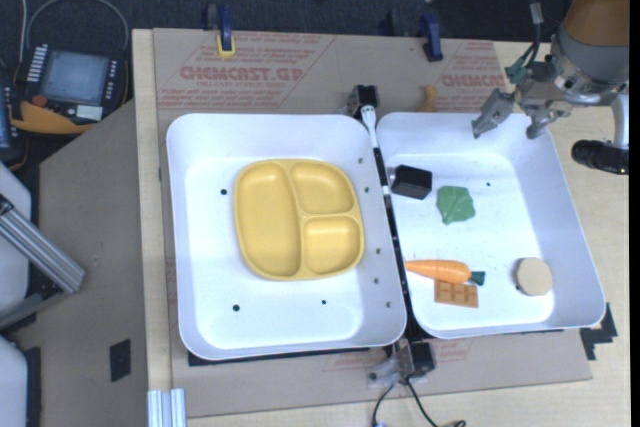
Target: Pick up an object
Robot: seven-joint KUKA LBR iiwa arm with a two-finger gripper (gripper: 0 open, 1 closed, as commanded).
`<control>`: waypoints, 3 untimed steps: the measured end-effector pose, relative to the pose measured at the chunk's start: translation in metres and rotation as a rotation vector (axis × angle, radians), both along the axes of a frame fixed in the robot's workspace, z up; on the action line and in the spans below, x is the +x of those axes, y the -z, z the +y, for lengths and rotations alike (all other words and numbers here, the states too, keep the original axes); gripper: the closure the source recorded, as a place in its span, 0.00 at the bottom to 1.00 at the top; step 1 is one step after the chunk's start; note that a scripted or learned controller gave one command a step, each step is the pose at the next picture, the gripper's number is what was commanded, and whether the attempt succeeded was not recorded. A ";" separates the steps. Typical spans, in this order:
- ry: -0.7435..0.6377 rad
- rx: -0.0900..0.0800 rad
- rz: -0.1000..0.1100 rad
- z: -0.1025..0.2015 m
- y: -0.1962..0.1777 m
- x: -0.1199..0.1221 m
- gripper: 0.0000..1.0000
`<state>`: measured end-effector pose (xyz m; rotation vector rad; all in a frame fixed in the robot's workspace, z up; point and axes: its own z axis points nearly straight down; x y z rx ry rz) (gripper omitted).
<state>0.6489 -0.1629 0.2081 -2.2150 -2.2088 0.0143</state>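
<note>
— Objects for picking: what is sitting in the right bin point(560, 215)?

— Five items are lying there. A black block point(411, 181) is resting at the bin's upper left, close to the divider. A green leaf-shaped piece point(456, 205) is lying just right of it, near the bin's centre. A carrot point(440, 269) is stretching sideways along the lower left, and a brown waffle-like square point(456, 293) is sitting directly below it, touching or nearly so (hard to tell which). A round beige piece point(533, 276) is sitting at the lower right, well apart from the rest.

— And the left bin point(200, 295)?

— One entry: a yellow divided tray point(298, 218), three compartments, lying in the middle.

— Gripper point(515, 115)?

— It is hanging at the upper right of the frame, over the far rim of the right bin, with its two fingers spread apart and nothing showing between them. Above it the arm's orange band point(600, 10) is showing at the frame's top right corner.

— Anything else on the bench?

— Two blue clamps point(222, 23) are gripping the far edge of the brown board point(300, 65), and a pendant with a screen point(72, 80) is lying at the far left.
</note>
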 end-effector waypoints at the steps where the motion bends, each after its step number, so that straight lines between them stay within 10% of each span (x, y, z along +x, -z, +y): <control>1: -0.003 -0.003 -0.015 0.001 -0.010 0.003 0.00; 3: -0.004 -0.001 -0.009 0.010 0.107 0.005 0.00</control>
